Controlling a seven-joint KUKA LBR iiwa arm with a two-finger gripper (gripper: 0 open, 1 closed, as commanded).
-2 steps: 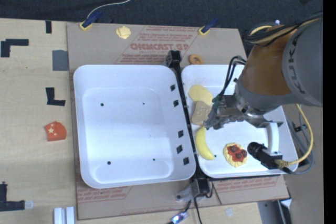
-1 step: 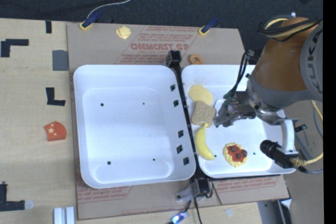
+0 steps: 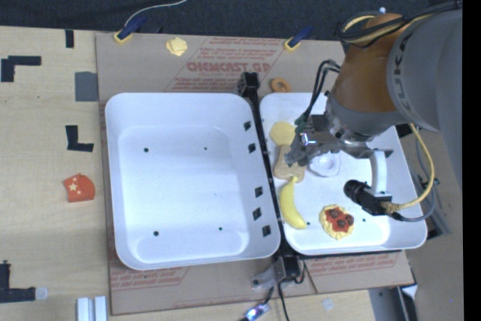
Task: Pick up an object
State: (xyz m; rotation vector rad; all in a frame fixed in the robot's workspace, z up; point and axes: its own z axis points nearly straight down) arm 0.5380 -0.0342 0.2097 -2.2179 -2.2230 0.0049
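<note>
The right bin (image 3: 391, 237) holds several toy foods. A yellow banana (image 3: 291, 207) lies near its left wall, and a small pizza slice with red dots (image 3: 337, 221) sits toward the front. A pale yellow round piece (image 3: 282, 133) lies farther back on the left, with a tan bread-like piece (image 3: 288, 168) just in front of it. My gripper (image 3: 299, 154) reaches down from the grey and orange arm over that tan piece, beside a clear round object (image 3: 325, 164). The arm hides part of the bin.
The left bin (image 3: 120, 162) sits beside the right one. Outside the bins lie a red-orange toy (image 3: 80, 188) on the bench at left, a yellow piece (image 3: 176, 46) on the cardboard at back, and a small orange ring (image 3: 279, 85) behind the right bin.
</note>
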